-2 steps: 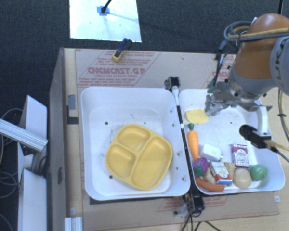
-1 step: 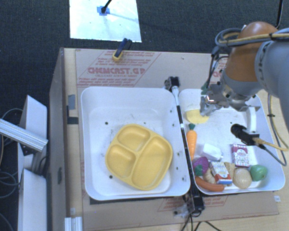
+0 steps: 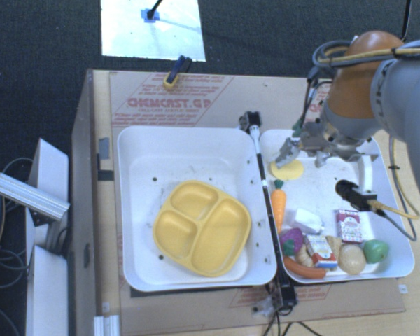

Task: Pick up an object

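My gripper hangs over the far left part of the right bin, open, with nothing between its fingers. Just below its left finger lies a flat yellow disc on the bin floor. An orange carrot lies along the bin's left wall. Nearer the front are a white block, a purple piece, a small red and white box, a red carton, a sausage, a potato and a green ball.
The left bin holds a yellow divided plate. A narrow black divider runs between the two bins. The grey arm with its orange band comes in from the upper right.
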Controlling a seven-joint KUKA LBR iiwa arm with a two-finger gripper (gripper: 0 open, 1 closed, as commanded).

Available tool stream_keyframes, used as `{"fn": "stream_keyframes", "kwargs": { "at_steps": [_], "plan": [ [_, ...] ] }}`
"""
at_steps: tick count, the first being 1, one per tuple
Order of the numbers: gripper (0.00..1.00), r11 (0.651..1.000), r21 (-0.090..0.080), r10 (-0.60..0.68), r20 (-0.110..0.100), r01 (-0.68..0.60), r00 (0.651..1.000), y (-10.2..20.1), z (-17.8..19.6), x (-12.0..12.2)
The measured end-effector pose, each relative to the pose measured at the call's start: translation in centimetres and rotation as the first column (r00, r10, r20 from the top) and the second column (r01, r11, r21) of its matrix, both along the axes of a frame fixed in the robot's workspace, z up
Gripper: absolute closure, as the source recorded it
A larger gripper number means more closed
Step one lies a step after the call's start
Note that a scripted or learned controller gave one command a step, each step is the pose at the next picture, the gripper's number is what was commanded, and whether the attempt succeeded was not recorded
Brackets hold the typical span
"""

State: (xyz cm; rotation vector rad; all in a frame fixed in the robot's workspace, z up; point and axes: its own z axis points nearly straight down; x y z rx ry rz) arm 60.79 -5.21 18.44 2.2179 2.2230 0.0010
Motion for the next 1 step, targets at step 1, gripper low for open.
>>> {"fn": "stream_keyframes", "kwargs": {
  "at_steps": [1],
  "plan": [
    [0.00, 1.000, 0.000, -0.001, -0.002, 0.001, 1.000, -3.24, -6.96, 1.14]
  ]
}}
